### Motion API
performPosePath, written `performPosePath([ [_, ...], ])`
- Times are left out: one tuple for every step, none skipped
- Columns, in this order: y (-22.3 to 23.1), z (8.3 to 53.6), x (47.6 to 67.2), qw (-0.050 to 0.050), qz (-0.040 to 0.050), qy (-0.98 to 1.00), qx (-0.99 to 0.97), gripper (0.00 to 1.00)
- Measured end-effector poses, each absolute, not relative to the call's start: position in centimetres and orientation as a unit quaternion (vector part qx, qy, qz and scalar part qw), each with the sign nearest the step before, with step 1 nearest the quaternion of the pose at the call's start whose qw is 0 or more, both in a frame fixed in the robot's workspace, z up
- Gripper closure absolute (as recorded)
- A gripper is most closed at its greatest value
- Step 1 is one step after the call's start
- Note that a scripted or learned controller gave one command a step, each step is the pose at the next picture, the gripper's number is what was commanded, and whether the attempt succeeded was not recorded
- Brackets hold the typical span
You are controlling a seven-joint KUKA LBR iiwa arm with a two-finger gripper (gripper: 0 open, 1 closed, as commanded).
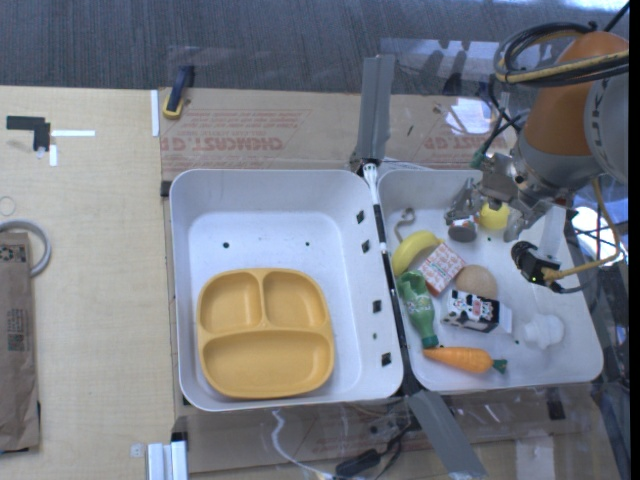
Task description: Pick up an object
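Gripper (490, 211) sits at the far side of the right bin (575, 363), spread around a small yellow ball (493, 215) that looks light, smooth and likely to slip, best pinched across its middle.

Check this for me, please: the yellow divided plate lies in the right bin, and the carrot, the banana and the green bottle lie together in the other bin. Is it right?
Not quite. The camera view shows the yellow divided plate in the left bin, not the right one. The carrot, the banana and the green bottle do lie together in the other bin, the right bin.
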State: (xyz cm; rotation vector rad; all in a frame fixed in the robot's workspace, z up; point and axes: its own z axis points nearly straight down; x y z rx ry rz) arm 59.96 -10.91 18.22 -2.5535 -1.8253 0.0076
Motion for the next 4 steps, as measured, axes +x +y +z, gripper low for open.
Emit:
performPosePath([
  [-11.0, 18.8, 60.0, 0.002, 0.0047, -0.582, -0.813, 1.0],
  [-6.8, 25.6, 63.8, 0.0, 0.0019, -0.666, -0.746, 1.0],
  [-4.3, 29.1, 66.0, 0.0, 0.0016, -0.771, -0.637, 1.0],
  [-7.7, 29.3, 60.3, 0.001, 0.0018, -0.799, -0.601, 1.0],
])
